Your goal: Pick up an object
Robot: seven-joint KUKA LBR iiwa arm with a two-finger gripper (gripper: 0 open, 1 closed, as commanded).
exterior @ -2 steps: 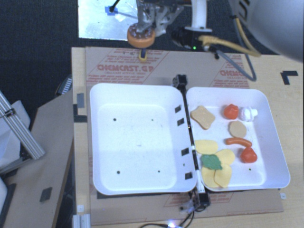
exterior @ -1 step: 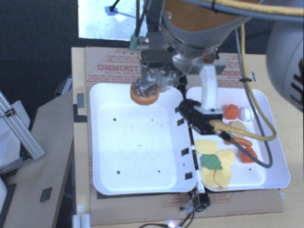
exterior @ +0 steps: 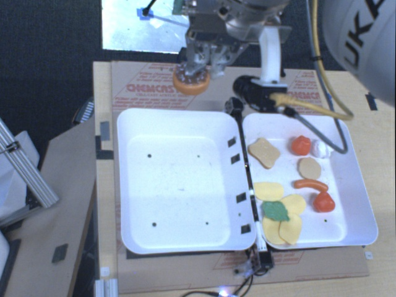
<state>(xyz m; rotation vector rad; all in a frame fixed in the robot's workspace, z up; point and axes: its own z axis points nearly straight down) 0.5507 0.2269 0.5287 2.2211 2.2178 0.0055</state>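
My gripper (exterior: 193, 73) hangs high above the bench, behind the far edge of the left bin (exterior: 127, 166). Its fingers are shut on a round orange doughnut-like piece (exterior: 192, 84), which hangs clear of the bench. The right bin (exterior: 356, 190) holds toy food: a bread slice (exterior: 264, 152), a red tomato (exterior: 301, 145), a small white piece (exterior: 320, 148), a tan oval (exterior: 309, 167), a sausage (exterior: 310, 184), a red pepper (exterior: 323, 202), a green leaf (exterior: 275, 211) and yellow slices (exterior: 270, 191).
Both bins rest on a brown cardboard sheet (exterior: 148, 85). A row of black clips (exterior: 237, 159) runs along the seam between the bins. An aluminium rail (exterior: 21, 166) leans at the far left.
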